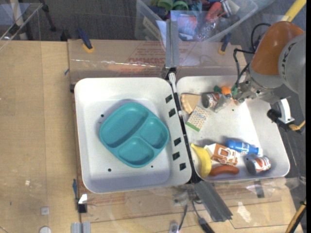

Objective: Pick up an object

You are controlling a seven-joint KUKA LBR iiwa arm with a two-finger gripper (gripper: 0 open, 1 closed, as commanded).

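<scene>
My gripper (224,99) is low over the back of the right bin (272,130), reaching in from the right under the orange band (272,47). It sits right next to a small silver can (210,100) lying on its side, with a small orange piece (226,90) just behind it. I cannot make out whether anything is held. Also in this bin are a tan wedge (189,101), a green patterned packet (197,119), a yellow banana (201,159), an orange and white carton (223,154), a blue bottle (243,147), a red sausage (223,170) and another can (257,165).
A teal divided plate (133,134) lies in the left bin (87,130). A black-marked divider (176,125) separates the two bins. Behind them stands a clear tub of toys (194,6). Cables hang by the arm at the right.
</scene>
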